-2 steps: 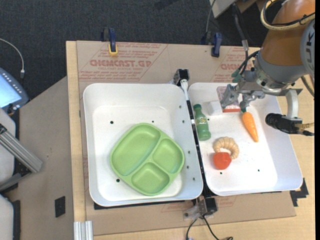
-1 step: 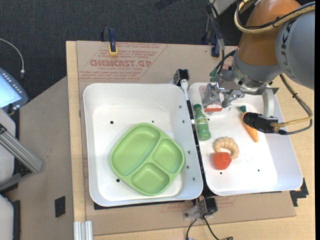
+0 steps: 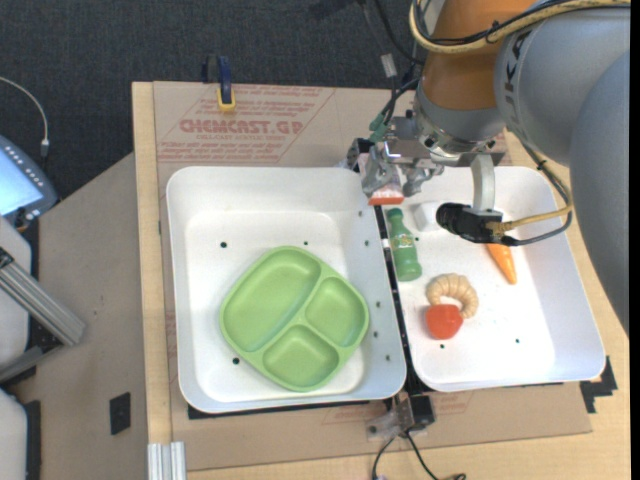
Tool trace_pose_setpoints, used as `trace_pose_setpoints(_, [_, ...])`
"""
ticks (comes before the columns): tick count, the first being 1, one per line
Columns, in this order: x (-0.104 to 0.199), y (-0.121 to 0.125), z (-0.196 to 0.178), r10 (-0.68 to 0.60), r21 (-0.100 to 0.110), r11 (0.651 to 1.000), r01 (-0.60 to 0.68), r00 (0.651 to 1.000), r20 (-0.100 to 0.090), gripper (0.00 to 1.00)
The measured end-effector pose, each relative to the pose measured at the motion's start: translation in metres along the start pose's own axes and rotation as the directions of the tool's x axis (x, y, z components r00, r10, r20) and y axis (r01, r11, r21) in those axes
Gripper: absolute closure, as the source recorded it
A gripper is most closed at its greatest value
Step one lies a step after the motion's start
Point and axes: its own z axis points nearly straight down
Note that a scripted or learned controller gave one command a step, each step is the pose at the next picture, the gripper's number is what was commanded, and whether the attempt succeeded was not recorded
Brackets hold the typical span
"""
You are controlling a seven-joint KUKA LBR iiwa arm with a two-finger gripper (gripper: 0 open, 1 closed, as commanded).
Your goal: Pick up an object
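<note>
Hovering just above the green bottle [image 3: 405,247], your gripper [image 3: 388,181] is lifting nothing yet; I cannot tell its spread.

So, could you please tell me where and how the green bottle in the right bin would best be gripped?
Probably across its green body, from straight above. The green bottle lies flat, lengthwise along the right bin's left wall, red-capped end toward the gripper. Spanning its narrow width suits it, though the wall side looks tight.

Red print on cardboard sheet [image 3: 250,118] under bins: approx. "CHEMCAST G.P"; smaller line below unreadable.
</note>
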Motion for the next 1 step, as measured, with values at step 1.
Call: trace_pose_setpoints(1, [0.0518, 0.0141, -0.0066, 0.0, 0.0, 1.0, 0.0, 1.0, 0.0, 1.0])
